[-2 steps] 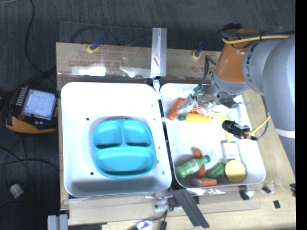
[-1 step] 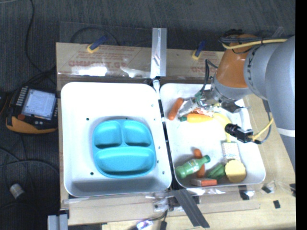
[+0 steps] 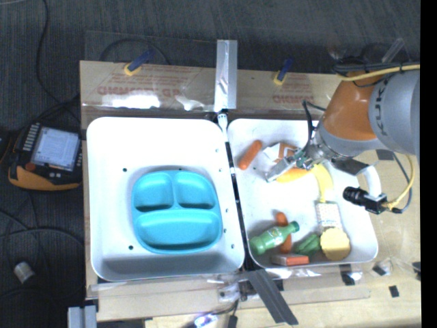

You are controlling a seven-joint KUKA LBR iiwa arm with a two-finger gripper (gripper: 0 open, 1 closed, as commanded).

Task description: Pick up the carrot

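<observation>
From my screen the gripper [image 3: 285, 164] is low in the right bin [image 3: 362, 234], near its far side, and I cannot tell how it is set. The carrot [image 3: 248, 154] lies just beside it toward the divider, loose on the bin floor. I judge the pick not yet made: the grasp and lift are left.

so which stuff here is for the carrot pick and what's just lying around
For the job:
- carrot, upper left of the right bin
- gripper, right beside it

Just lying about:
- blue divided plate
- green bottle
- banana
- yellow block
</observation>
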